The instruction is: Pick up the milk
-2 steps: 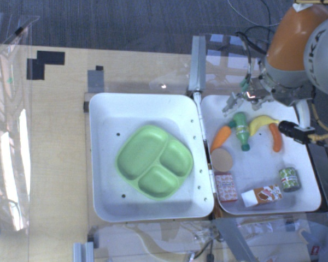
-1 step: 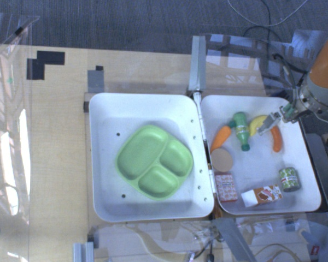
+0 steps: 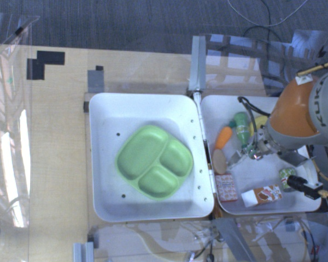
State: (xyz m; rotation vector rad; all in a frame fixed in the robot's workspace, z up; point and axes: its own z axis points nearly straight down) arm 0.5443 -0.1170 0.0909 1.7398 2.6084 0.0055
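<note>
Down at 5 o'clock in the right bin [image 3: 295,205] lies the milk [image 3: 262,195]; gripper [image 3: 255,150] hovers above it, can't tell its state.

Milk carton [image 3: 262,195] lies in right bin [image 3: 262,209]; green tray [image 3: 154,161] fills left bin [image 3: 104,162].

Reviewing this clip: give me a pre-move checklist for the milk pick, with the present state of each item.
1. Milk carton in view, lying on its side near the front of the right bin: ok.
2. Top of carton free of other items: ok.
3. Claw above the carton: not ok, it is further back, near the carrot and green bottle.
4. Carton between the claw's tips: not ok.
5. Neighbours clear of the carton: cannot tell, the red-patterned packet lies close on its left.
</note>
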